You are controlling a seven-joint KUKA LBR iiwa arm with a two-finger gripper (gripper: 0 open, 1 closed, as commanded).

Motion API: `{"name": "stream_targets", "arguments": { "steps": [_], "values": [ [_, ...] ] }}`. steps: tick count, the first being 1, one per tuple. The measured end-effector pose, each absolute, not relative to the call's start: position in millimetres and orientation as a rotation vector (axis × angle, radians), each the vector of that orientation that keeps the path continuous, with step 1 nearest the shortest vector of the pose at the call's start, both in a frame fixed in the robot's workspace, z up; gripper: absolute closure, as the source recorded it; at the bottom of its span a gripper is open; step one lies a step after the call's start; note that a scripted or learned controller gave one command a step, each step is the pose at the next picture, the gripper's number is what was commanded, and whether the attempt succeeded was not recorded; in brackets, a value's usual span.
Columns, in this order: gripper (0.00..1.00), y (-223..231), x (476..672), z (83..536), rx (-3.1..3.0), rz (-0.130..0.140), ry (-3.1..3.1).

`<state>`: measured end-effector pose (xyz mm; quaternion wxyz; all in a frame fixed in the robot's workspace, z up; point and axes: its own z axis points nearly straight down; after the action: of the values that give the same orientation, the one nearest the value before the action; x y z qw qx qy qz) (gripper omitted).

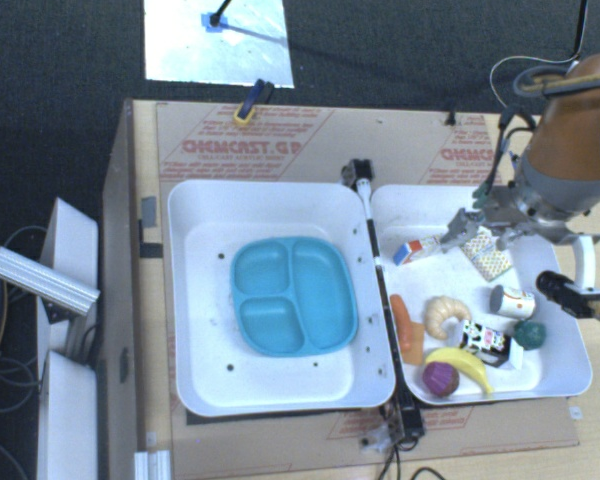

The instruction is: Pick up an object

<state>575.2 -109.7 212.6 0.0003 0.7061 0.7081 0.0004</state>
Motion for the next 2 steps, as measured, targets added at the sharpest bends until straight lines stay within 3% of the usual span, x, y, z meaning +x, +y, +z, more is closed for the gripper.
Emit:
{"name": "stream_targets", "arguments": {
  "steps": [1, 2],
  "values": [
    [0.0, -91.6, 543.8, 94.5, 2.219, 0.003, 2.221],
    [0.0, -132.4, 591.4, 84.6, 2.219, 0.001, 2.22]
  ]
}}
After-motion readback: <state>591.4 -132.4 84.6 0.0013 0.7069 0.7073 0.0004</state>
